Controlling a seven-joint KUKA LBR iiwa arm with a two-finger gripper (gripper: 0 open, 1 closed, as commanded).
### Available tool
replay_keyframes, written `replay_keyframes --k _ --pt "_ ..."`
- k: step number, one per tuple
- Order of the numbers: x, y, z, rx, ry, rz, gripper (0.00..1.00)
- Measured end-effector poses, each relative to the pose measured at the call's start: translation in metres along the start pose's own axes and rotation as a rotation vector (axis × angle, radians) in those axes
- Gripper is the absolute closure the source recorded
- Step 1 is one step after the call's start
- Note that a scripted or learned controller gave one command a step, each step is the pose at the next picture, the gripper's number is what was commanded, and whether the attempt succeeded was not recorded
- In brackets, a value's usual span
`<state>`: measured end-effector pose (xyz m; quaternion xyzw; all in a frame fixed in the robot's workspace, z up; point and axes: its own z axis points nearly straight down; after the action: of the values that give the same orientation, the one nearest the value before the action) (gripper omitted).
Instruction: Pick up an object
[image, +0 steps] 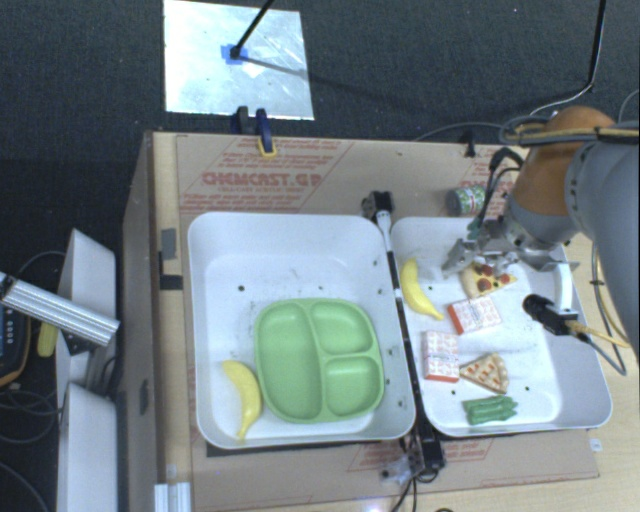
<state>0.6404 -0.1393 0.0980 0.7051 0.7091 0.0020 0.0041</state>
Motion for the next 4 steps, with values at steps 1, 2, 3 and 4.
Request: replay_keyframes --k 1,2,3,4 --pt "0.027 -0.059 0.014 0.009 0.003 0.004 0.0" --pt "-0.018 -0.137 0.008 0.008 0.002 0.006 0.0" --pt "0.011 -0.066 0.013 0.006 0.003 0.002 0.0" --pt "0.011 -0.065 0.002 0.004 0.002 0.001 1.0"
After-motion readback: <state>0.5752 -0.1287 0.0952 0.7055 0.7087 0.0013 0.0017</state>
